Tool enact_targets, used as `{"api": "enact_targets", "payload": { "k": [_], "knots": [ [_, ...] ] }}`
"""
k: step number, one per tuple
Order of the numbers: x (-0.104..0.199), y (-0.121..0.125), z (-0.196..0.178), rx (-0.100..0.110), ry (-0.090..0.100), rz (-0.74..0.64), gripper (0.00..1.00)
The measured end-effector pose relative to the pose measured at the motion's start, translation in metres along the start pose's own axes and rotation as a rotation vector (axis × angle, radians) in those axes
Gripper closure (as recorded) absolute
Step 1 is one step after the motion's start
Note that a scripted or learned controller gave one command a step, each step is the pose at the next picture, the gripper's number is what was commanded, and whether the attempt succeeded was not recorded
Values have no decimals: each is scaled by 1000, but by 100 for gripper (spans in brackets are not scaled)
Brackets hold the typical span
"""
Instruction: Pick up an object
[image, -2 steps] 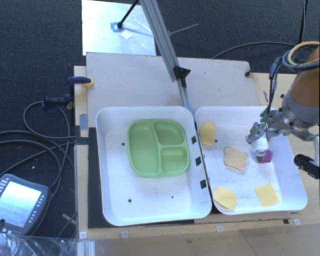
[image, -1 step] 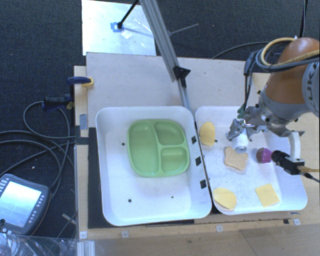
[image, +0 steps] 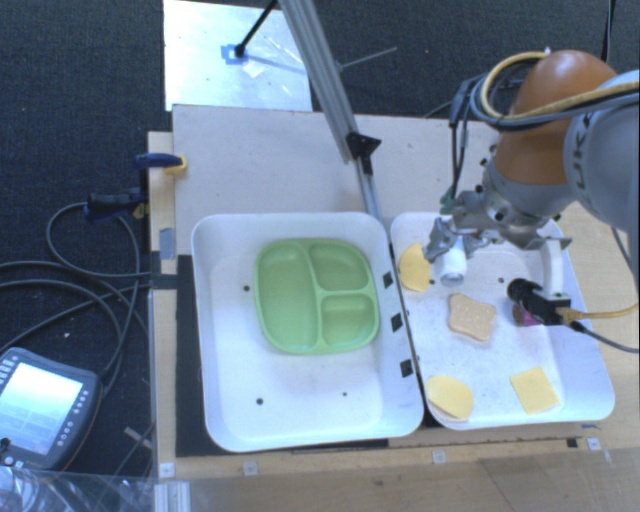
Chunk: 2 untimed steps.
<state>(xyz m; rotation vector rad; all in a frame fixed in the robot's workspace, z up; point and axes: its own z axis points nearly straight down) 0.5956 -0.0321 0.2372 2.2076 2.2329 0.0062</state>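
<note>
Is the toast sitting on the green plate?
No, the toast lies in the right bin, while the green plate sits in the left bin.

From my seat the feed looks evenly lit from overhead, shadows faint and soft. The white bins (image: 300, 420) run bright, close to washed out, and the pendant screen (image: 35, 393) glares pale. The picture is low in resolution and soft, and I see glossy highlights on the arm's orange band (image: 555, 85)
</note>
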Motion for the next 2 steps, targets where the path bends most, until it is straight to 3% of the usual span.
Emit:
{"api": "enact_targets", "payload": {
  "k": [2],
  "knots": [
    [106,50,10,0,1,0,100]
  ]
}}
